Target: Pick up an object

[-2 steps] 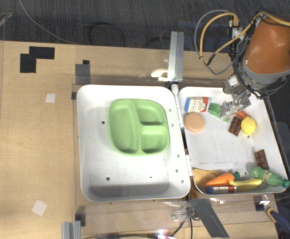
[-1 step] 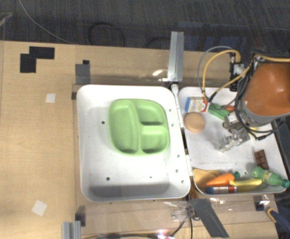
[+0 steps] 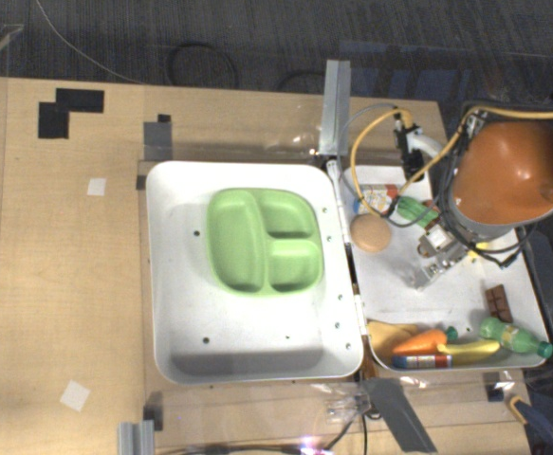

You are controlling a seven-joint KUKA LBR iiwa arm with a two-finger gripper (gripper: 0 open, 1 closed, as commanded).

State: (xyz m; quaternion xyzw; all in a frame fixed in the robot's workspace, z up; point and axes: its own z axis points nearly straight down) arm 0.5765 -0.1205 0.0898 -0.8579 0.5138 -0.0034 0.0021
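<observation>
Your wooden bench (image 3: 58, 282) carries two white bins. In the right bin (image 3: 390, 282), the tan ball (image 3: 371, 234) lies just left of the gripper (image 3: 434, 262), apart from it. I cannot tell the gripper's state; nothing appears held, so the pick seems not done. Nearer the camera lie a carrot (image 3: 418, 340) and green bottle (image 3: 513, 336); far left, the green tray (image 3: 262, 240).

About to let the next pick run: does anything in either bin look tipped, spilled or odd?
Nothing spilled or damaged. The green divided plate lies face up in the left bin. In the right bin, most items crowd the near edge: carrot, banana, green bottle on its side.
</observation>
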